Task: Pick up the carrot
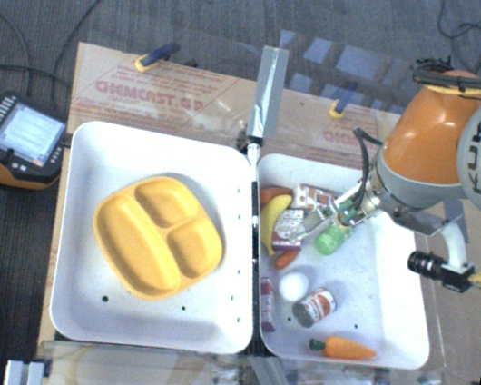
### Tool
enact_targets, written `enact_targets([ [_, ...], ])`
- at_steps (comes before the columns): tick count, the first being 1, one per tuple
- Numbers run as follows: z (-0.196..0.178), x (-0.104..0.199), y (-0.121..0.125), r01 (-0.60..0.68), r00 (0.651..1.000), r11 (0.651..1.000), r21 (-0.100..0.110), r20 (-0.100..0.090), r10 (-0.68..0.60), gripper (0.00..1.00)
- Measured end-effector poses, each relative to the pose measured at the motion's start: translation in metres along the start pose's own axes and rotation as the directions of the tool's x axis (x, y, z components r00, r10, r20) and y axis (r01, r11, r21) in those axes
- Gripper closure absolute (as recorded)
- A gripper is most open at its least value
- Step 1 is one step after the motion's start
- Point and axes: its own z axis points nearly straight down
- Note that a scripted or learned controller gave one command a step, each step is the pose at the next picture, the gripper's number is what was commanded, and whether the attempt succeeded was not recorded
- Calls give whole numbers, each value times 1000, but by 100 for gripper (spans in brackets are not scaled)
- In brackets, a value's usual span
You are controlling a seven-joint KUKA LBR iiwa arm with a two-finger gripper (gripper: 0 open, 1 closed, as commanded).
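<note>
The carrot (344, 348), orange with a small green top, lies flat near the front edge of the right bin (405, 304). Nothing touches it. My gripper (349, 212) hangs over the back of that bin, well behind the carrot, just above a green object (331, 240) and beside a red and white packet (296, 223). The orange band of the arm (436, 129) rises behind it at the right.
Between gripper and carrot sit a small can (315, 306) and a white egg (294, 286). A banana (270, 219) and a red piece (286, 259) lie along the right bin's left wall. The left bin holds a yellow divided plate (159, 235).
</note>
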Motion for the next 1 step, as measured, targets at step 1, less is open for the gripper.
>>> enact_targets([
  [1, 102, 18, -66, 86, 996, 996, 0, -2, -86, 0],
])
